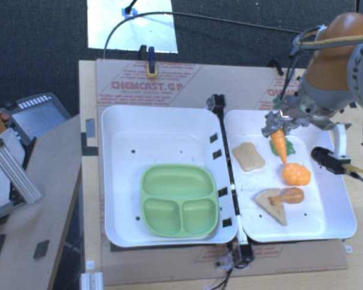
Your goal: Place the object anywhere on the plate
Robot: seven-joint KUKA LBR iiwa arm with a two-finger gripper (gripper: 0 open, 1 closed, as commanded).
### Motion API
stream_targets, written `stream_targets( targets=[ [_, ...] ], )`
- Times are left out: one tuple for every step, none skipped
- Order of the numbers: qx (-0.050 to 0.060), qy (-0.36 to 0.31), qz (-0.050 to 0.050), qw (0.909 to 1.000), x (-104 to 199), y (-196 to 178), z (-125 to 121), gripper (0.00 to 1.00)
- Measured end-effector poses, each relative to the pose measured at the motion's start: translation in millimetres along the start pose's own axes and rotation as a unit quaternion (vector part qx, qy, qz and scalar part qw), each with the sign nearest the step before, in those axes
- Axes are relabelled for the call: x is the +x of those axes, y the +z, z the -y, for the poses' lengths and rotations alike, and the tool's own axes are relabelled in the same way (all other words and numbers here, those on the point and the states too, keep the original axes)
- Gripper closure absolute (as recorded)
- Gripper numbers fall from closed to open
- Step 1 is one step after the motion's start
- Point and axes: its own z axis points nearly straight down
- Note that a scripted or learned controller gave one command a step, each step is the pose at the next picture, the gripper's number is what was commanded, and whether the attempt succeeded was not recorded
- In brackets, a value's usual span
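Over the right bin [336,222] hangs the end effector [277,125], at the top end of a toy carrot [279,144]; whether it grips the carrot cannot be told. The carrot lies in that bin, tip pointing toward the near side, with a green leaf under it. Nearby in the same bin lie a tan cracker-like piece [248,156], an orange pumpkin [296,174], a drumstick [287,196] and a tan wedge [273,207]. The green divided plate [178,199] sits in the left bin [118,162] on the tabletop
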Motion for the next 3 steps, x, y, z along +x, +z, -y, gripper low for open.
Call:
stream_targets(
  targets=[
    [0.001,-0.001,0.0,1.0,63.5,4.4,0.7,1.0],
    [0.001,0.0,0.0,1.0,116.4,13.7,3.1,1.0],
    [0.001,0.0,0.0,1.0,163.2,17.0,11.8,1.0]
  ],
)
